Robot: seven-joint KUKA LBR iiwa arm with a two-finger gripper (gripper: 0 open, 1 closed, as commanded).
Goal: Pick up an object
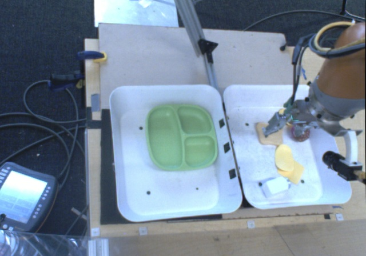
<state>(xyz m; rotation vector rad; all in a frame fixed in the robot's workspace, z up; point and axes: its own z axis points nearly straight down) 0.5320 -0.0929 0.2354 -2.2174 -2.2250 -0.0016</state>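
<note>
Camera view: fixed overhead, slanted, both bins visible.
Left bin (128,192): holds a green divided plate (182,136), lying flat, well apart from the arm.
Right bin (334,192): holds a tan flat piece (264,134), a dark reddish round object (300,132), a yellow object (287,163) and a small white block (276,186) (exact identities too small to tell).
Gripper (276,124): low over the tan flat piece; open or closed cannot be told.
Task progress: nothing seen lifted; every object rests in its bin.
Remaining: secure a grasp and raise one object, judging likeliest the tan flat piece.
</note>
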